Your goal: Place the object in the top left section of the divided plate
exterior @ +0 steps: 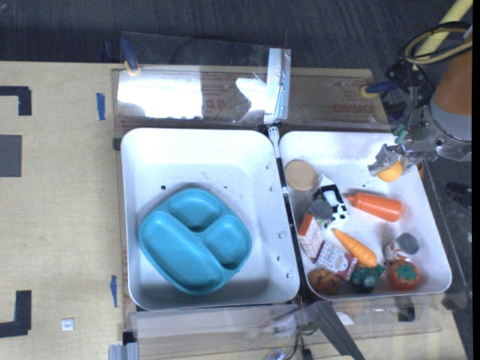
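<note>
A blue divided plate (174,255) lies in the left bin (150,156), with its top left section (192,207) bare. My gripper (393,163) hangs over the far right corner of the right bin (345,148). A small yellow-orange object (390,173) sits between its grey fingers (380,159), just under the wrist. The gripper is well to the right of the plate, a full bin's width away.
The right bin holds several toys: a tan round cup (301,175), an orange cylinder (374,205), a black-and-white item (331,204), a carrot (355,248), a red packet (323,247), a tomato (403,274) and a green piece (365,277). A clear panel (202,81) stands behind the left bin.
</note>
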Motion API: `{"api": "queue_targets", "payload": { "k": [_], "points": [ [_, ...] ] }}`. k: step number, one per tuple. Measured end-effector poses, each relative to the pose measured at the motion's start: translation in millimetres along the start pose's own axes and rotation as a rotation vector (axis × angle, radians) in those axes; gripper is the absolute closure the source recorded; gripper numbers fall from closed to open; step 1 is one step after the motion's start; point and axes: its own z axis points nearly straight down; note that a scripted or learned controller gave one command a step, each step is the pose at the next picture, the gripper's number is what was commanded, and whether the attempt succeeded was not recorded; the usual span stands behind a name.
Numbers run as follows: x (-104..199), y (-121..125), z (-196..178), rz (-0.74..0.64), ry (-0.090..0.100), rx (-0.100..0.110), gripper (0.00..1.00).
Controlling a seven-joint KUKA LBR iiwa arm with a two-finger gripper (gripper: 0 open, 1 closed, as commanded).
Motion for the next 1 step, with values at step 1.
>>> {"api": "queue_targets", "payload": {
  "k": [1],
  "points": [
    [-34.5,-34.7,-124.6,-0.065,-0.008,-0.012,1.0]
  ]
}}
